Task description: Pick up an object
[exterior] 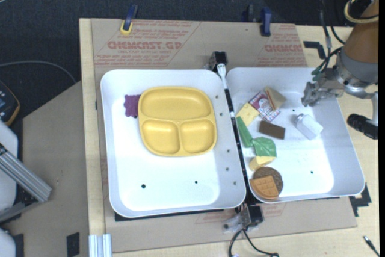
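My gripper hangs over the far right part of the right bin, just above and right of a small white bottle lying on the bin floor. Nothing shows between its fingers. Left of the bottle lie a brown chocolate bar, a red-and-white packet, a tan wafer, yellow pieces, a green leafy piece and a round brown cookie.
The left bin holds a yellow three-compartment plate with a purple item at its left edge. A black divider rail runs between the bins. Clamps sit at the bench's back edge.
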Controlling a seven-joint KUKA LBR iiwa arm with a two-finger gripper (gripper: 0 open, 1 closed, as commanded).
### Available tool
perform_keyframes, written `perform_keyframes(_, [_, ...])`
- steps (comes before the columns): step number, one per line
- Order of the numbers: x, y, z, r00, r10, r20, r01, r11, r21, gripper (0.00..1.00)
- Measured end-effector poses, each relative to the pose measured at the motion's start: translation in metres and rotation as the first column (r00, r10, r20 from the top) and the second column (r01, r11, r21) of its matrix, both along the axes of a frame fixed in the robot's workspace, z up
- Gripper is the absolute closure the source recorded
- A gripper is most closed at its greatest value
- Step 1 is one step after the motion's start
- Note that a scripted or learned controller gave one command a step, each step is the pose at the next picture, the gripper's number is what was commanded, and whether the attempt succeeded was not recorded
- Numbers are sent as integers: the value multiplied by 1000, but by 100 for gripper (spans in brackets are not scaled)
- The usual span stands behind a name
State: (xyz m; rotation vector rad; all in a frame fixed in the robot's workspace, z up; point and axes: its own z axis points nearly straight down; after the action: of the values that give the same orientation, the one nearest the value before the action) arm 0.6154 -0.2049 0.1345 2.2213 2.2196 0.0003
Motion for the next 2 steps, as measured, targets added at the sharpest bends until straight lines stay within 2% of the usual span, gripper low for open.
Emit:
perform_keyframes(1, [-1,3,60,1000,2,1,-2,1000,0,100])
perform_keyframes(2, [0,3,90,1000,2,2,-2,1000,0,100])
